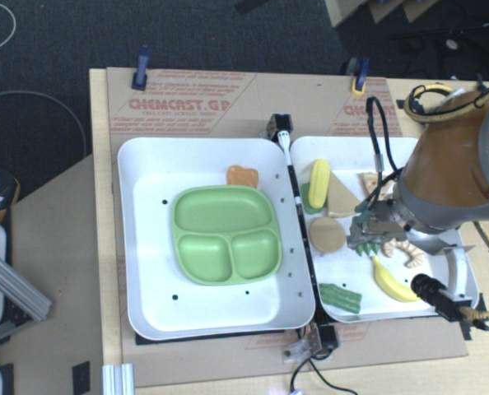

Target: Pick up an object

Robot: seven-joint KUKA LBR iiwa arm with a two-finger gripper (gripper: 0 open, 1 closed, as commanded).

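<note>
The gripper [374, 230] is down inside the right bin [343, 151], low among the toy food, with the grey arm [450, 171] and its orange band bulking over it from the right. From where I stand I cannot tell how it is set or whether anything is caught in it; the wrist hides too much, and nothing shows plainly in its grasp.

Right around it the pickings are thick. A round tan piece [328, 235], like a cookie or a bun, lies just beside it on the left. A banana [393, 281] lies just below it, and a pale knobbly piece [411, 256] sits beside that. Further up the bin are a corn cob [319, 184] and a beige wedge [342, 196] touching it. A green pickle-like thing [340, 297] lies near the bin's lower edge.

Across the divider, the left bin [137, 220] holds a green divided plate [226, 234] and a small orange piece [243, 175] just above it, well apart from the arm.

I'd judge this the grasp itself: the arm is at the bottom of its reach. The next move calls for a firm close on one item, then a straight lift clear of the neighbours. The crowding could make it nudge things without catching any.
</note>
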